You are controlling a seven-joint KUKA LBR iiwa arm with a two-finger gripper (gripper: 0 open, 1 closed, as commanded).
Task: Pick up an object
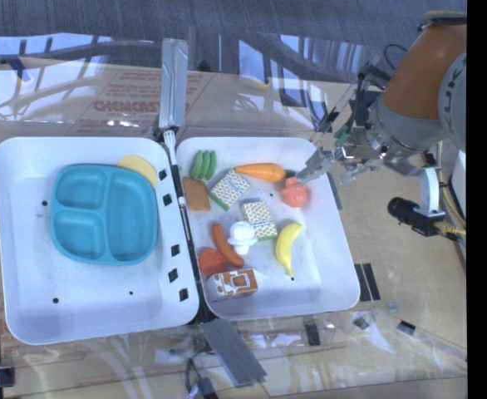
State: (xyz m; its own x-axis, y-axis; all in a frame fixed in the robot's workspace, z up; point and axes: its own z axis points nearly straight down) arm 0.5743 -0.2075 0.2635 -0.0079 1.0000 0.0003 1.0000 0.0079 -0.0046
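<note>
Left bin (27, 306): I see a blue divided tray (105, 213) with a yellow piece (141, 168) at its far corner; nothing here for this move.
Right bin (331, 248): I count the toy foods here; the carrot (262, 172) lies along the far side.
Carrot axis: long axis runs left-right in my view, thin tip left, green stem end right.
Pink piece (294, 194): just beside the carrot's stem end, nearer me.
Gripper (314, 166): at the bin's right rim, just right of the stem end; I judge the carrot the nearest target, lying to its left.
Grip state: I cannot tell how far apart it stands; I see nothing held.
</note>
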